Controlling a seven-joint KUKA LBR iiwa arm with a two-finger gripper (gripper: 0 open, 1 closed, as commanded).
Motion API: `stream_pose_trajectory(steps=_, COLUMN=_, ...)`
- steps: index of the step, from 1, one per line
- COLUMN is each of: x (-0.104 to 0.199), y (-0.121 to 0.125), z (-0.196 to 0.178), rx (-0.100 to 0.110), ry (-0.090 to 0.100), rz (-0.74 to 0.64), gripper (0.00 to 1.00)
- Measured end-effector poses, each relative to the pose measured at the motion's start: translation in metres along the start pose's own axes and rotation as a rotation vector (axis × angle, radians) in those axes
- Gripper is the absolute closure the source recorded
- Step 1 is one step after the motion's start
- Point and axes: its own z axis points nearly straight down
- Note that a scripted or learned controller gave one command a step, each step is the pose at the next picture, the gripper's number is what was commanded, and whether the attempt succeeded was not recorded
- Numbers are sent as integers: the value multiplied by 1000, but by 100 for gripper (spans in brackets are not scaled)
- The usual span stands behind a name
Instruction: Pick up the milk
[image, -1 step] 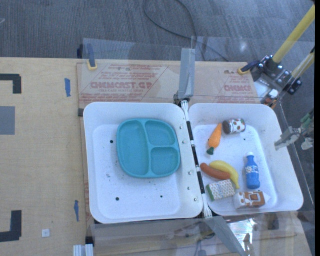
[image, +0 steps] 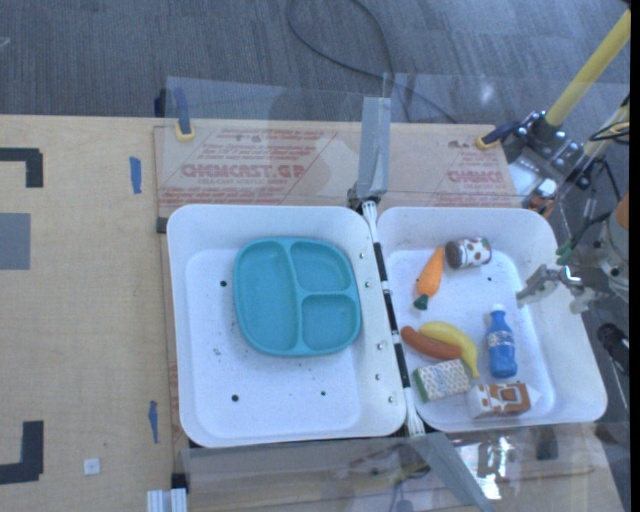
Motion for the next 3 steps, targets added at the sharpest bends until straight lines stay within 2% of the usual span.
stream_pose_trajectory(steps=1, x=25, y=-34, z=80, rx=-8, ry=-1, rz=85, gripper=0)
stream_pose_trajectory(steps=2, x=24, y=-33, z=69, rx=-12, ry=-1, rz=88, gripper=100)
stream_pose_trajectory(steps=3, x=87, y=2, z=-2, rx=0, ry=0, rz=79, gripper=100)
